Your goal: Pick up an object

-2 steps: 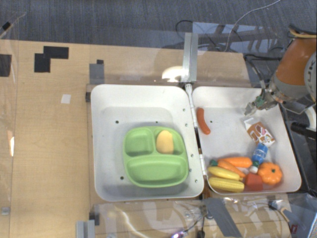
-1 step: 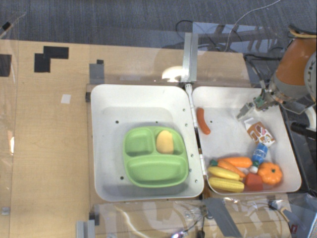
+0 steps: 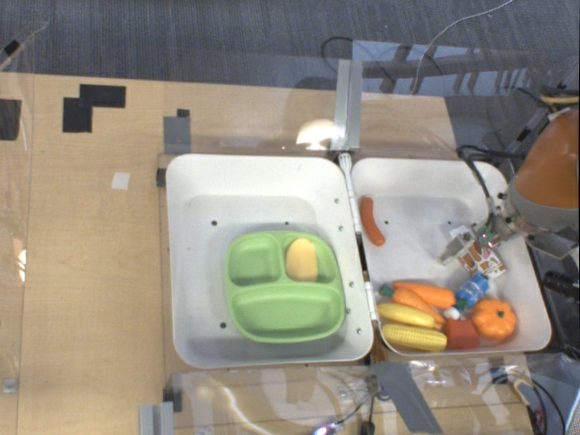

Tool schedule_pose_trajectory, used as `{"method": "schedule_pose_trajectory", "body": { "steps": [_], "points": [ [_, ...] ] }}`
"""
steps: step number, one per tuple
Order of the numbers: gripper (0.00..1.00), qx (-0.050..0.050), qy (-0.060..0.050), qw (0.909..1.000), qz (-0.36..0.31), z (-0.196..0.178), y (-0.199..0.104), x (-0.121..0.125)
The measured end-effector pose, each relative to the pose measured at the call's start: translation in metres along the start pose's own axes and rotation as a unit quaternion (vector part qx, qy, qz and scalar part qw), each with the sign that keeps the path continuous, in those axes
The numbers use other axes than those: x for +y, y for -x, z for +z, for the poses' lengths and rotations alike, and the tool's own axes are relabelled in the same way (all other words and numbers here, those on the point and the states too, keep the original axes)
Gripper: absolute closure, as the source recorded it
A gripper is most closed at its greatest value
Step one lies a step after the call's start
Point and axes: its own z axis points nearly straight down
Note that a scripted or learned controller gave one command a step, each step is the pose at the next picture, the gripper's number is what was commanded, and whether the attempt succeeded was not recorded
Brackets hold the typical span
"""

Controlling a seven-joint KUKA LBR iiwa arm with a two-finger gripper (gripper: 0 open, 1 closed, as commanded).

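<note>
Take the divided tray (image 3: 285,288) in your left bin (image 3: 190,243) as landmark: a lemon (image 3: 302,260) sits in its back-right compartment; the sausage (image 3: 372,221) lies right of it, in the right bin (image 3: 408,188).

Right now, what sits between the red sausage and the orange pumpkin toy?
In the camera view, an orange carrot and a small blue bottle lie between the red sausage and the orange pumpkin toy.

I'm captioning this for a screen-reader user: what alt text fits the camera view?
A grey arm's gripper hangs over the right white bin, above toy food: sausage, carrot, corn, pumpkin. The left bin holds a green tray with a yellow item.
</note>
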Motion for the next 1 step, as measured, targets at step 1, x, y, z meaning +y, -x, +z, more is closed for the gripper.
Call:
{"method": "schedule_pose_trajectory", "body": {
  "steps": [1],
  "points": [
    [1.00,-0.004,0.005,1.0000,0.000,-0.0134,0.0017,0.0035]
  ]
}}
